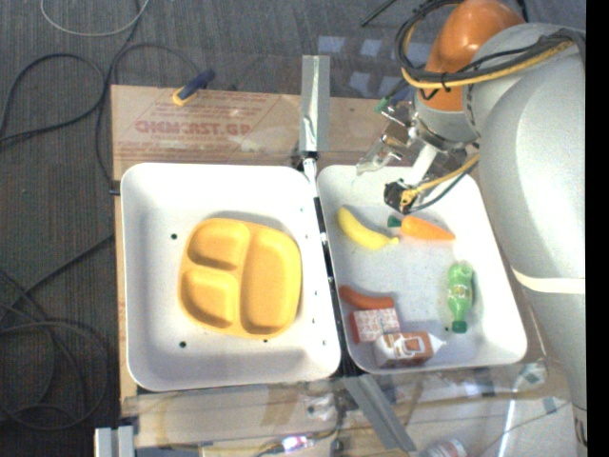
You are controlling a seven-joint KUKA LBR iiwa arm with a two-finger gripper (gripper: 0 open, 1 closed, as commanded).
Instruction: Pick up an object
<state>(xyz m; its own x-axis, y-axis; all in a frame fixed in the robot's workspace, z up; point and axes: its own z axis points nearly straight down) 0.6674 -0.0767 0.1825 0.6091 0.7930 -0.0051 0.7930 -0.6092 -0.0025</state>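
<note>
Front of right bin point(419, 272): small cartons point(392, 336), labels way too tiny to read.
Green bottle point(460, 293): looks to be lying down; round, so it'd probably roll. Skipping.
Banana point(366, 229): my pick, mid-bin, just beside the carrot point(426, 228). Looks light, stiff and slick, so I'd pinch across its middle.
Gripper point(398, 150): over the bin's far edge. Can't tell how open it is, and I see nothing in it.
Cardboard point(219, 127): red print, can't read it.

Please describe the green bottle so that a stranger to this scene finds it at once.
Take the right white bin, not the one holding the yellow tray. Near its right wall, below the orange carrot, lies the bottle. It alone is bright green; its neighbours are orange, yellow, red.
</note>
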